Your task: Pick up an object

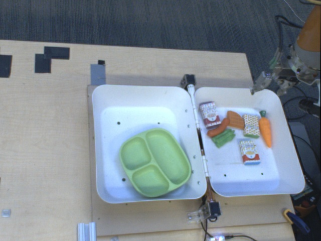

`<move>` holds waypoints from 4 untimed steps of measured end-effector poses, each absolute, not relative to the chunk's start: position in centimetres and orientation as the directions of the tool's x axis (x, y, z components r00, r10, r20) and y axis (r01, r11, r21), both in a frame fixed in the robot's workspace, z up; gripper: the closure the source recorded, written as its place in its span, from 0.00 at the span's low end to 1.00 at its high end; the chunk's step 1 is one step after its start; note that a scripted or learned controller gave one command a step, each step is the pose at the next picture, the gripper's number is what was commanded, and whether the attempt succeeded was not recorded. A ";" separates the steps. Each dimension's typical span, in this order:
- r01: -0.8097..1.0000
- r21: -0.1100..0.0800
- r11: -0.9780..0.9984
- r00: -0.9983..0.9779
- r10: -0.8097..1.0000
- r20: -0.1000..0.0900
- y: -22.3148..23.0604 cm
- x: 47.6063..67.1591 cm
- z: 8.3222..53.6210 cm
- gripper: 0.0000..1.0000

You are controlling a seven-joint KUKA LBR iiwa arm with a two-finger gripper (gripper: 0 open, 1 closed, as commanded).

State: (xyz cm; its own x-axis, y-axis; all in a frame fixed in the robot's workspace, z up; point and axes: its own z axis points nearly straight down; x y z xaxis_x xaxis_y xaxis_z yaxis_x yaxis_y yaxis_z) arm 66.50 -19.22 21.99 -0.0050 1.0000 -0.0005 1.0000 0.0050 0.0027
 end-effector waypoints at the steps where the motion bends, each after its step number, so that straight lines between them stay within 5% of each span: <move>1: 1.000 0.000 0.007 -0.007 1.000 0.001 -15.4 66.9 8.9 0.00; 2: 1.000 0.007 0.011 -0.011 1.000 -0.001 -15.4 67.1 10.3 1.00; 3: 1.000 0.004 0.004 -0.004 1.000 -0.002 -20.5 67.0 8.8 1.00; 4: 1.000 0.000 0.007 -0.007 1.000 0.007 -20.0 67.0 8.8 0.00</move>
